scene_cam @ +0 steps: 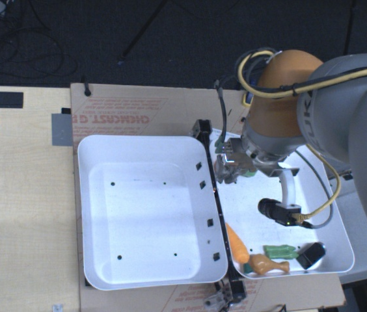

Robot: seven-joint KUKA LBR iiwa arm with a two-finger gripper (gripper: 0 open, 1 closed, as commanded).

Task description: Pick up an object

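Observation:
My gripper (226, 169) hangs over the upper left part of the right bin (339, 239), close to the wall it shares with the left bin. An orange carrot (235, 242) lies along that wall near the front. Beside the carrot, at the bin's front edge, sits a tan gourd-shaped piece (266, 264). A green object (280, 251) lies just behind the gourd, and a black block (310, 255) rests in the front right corner. All these objects are well below the gripper in the view, apart from it.
The left bin (92, 174) stands beside the right one, their walls joined by black clips (211, 223). A black cylinder with a yellow cable (278, 212) hangs from the arm over the right bin's middle. Cardboard lies under both bins.

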